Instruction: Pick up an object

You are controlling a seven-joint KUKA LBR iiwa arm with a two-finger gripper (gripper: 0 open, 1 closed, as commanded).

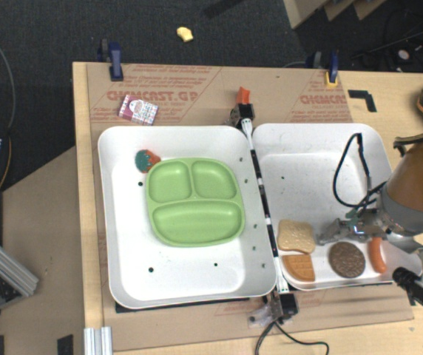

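In the right bin, near its front edge, lie a pale bread slice, an orange-brown toast-like piece, a round dark brown patty and a small orange-red piece. My gripper hangs low over the front right of this bin, just above the patty and right of the bread slice. Nothing is visibly held in it. The arm's orange band covers the bin's right side.
The left bin holds a green divided plate and a small red and green object at its back left. A black cable loops over the right bin. A small pink packet lies on the bench behind the bins.
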